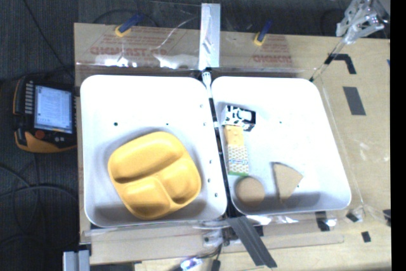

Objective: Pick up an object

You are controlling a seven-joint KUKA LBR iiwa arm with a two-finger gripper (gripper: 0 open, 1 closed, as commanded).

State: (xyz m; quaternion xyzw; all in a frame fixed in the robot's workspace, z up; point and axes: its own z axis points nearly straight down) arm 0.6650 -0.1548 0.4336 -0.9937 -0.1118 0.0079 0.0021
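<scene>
Claw (360, 19) is hanging at the top right corner of the scene, well outside both bins and above the bench edge, and whether it is apart or together cannot be told from this slant. Nothing is showing in its grip. Down and to the left of it, the right bin (317, 105) is holding the likeliest targets: a narrow yellow-and-green packet (236, 149) is lying along the bin's left wall with its long axis running from the far side toward the near side, a black-and-white item (239, 115) is sitting just beyond its far end, a round tan disc (249, 189) is resting just past its near end, and a tan wedge (287, 179) is lying near the disc. The left bin (101, 98), farther from the arm, is carrying a yellow divided tray (154, 172). The open middle of the right bin is leaving a free path, though the packet is hugging the wall closely.
</scene>
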